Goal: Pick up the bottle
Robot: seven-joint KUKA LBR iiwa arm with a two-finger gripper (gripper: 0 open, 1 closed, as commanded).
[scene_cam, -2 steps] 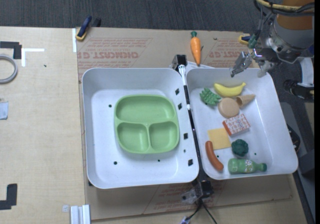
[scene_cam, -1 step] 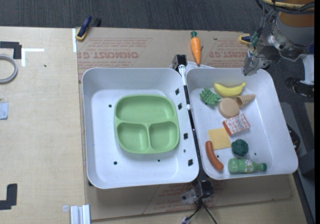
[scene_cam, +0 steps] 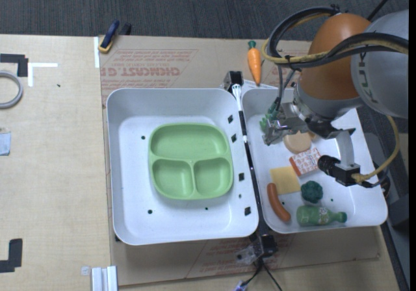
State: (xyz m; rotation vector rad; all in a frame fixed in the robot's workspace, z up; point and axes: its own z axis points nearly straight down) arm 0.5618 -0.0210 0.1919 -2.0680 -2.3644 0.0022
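One bottle (scene_cam: 320, 216) lies on its side at five o'clock in the right bin (scene_cam: 372, 208), beside a sausage (scene_cam: 278, 202). Gripper (scene_cam: 272, 128) hovers well apart at eleven; its spread I cannot tell. Descend across the bottle's body.

Two bins sit side by side on the bench, the left bin (scene_cam: 123, 173) holding a divided plate (scene_cam: 191, 161) near its middle. In the right bin (scene_cam: 370, 208), the bottle (scene_cam: 320, 216) lies on its side along the near wall, a sausage (scene_cam: 278, 202) to its left, a broccoli-like piece (scene_cam: 312, 191) just behind it. A carrot (scene_cam: 254, 61) lies on the bench behind the bins.
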